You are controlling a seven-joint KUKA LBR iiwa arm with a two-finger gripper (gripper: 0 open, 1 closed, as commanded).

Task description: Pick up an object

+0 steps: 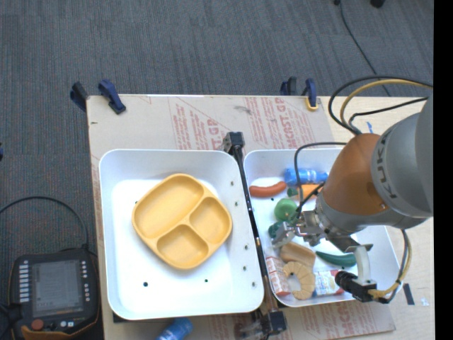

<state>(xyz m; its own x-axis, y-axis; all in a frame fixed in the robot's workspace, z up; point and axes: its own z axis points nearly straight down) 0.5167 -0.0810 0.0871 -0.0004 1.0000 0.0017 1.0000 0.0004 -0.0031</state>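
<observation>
White plastic, two shallow bins side by side on a board bench. Left bin (113, 190): one yellow divided plate (182, 220), lying flat near its middle, well apart from the arm. Right bin (265, 163): a crowded heap of toy food, any piece of which would serve as the object to pick. Listed: sausage (267, 188) at ten o'clock of the bin; blue bottle (304, 176) at twelve; green ball (286, 208) just below the sausage; tan bread slice (297, 252) and tan ring-shaped piece (299, 278) at six to seven o'clock; dark green pod (337, 258) beside them. Gripper (291, 227): low over the heap, between the green ball and the bread slice; whether the jaws stand apart or together cannot be told, the wrist covers them. Risks, as judged: pieces lie touching, so closing may catch two, or nudge the ball away; the rounded ball may squirt free; a descent onto the bread's edge may pin it rather than grasp it.
</observation>
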